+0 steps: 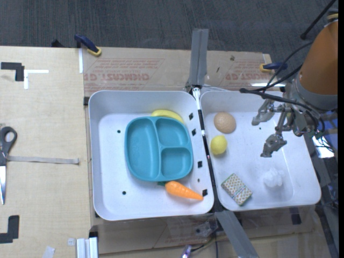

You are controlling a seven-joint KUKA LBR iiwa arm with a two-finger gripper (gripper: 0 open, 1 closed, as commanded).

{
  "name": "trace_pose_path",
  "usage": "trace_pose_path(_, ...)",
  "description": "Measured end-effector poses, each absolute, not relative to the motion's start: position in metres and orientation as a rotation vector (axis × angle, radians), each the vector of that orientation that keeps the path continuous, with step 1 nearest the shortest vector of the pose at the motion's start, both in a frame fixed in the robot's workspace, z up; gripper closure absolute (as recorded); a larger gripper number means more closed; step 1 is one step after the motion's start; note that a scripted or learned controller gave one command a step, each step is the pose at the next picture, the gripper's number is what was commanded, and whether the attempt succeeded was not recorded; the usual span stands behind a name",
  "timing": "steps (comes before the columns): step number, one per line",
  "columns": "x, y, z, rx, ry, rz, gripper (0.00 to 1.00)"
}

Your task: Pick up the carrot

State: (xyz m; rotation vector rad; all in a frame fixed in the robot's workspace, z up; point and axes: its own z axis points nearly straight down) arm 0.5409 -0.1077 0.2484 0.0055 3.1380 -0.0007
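The orange carrot (183,191) lies in the left bin (107,198), near its front wall and just below the blue divided plate (159,148). Its thick end points left. My gripper (265,136) hangs over the right bin (301,190), well to the right of the carrot and apart from it. Its two fingers (273,144) stand open with nothing between them.
A yellow item (167,114) peeks out behind the blue plate. The right bin holds a tan egg-shaped object (225,122), a yellow ball (218,144), a patterned small box (236,189) and a white crumpled item (273,178). Scissors (4,155) lie on the bench at far left.
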Motion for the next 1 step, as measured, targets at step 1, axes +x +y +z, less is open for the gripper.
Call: trace_pose_path(1,0.5409,-0.0992,0.0948,-0.258,3.121,-0.004,0.00)
